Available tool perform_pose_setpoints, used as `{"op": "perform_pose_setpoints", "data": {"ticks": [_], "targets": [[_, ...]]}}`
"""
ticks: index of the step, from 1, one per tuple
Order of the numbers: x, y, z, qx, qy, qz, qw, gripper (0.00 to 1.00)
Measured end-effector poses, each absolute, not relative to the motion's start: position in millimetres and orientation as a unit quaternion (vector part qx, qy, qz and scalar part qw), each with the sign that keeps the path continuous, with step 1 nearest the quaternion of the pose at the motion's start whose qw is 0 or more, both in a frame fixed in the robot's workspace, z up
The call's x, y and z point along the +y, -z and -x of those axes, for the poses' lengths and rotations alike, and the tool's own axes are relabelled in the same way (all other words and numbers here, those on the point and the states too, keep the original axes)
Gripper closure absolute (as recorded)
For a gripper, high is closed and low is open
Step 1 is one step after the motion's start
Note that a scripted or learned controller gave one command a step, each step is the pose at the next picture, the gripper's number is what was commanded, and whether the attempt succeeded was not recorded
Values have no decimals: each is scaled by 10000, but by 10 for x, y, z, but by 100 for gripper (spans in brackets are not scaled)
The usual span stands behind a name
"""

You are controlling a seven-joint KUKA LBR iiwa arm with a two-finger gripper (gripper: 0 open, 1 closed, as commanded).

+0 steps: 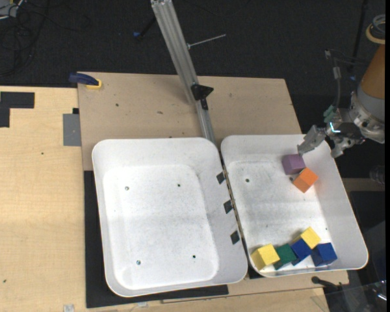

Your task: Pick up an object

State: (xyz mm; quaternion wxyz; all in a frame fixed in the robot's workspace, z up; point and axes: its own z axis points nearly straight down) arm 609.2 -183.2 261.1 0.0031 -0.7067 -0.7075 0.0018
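Wood bench, right bin: gripper spread, empty, just up-right of purple cube. Centre over it, avoid touching orange cube.

A purple cube lies in the right bin, near its far right corner, with an orange cube touching it on the near-right side, turned at a slant. Along the bin's near edge, toward the near right corner, five cubes cluster in a row: yellow, green, blue, another yellow and another blue.
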Motion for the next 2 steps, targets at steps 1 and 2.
{"op": "perform_pose_setpoints", "data": {"ticks": [1,2], "targets": [[-1831,-2636,-6100,-7081,-9,7061,12,0],[-1794,-2195,-6117,-7081,-21,7061,32,0]]}}
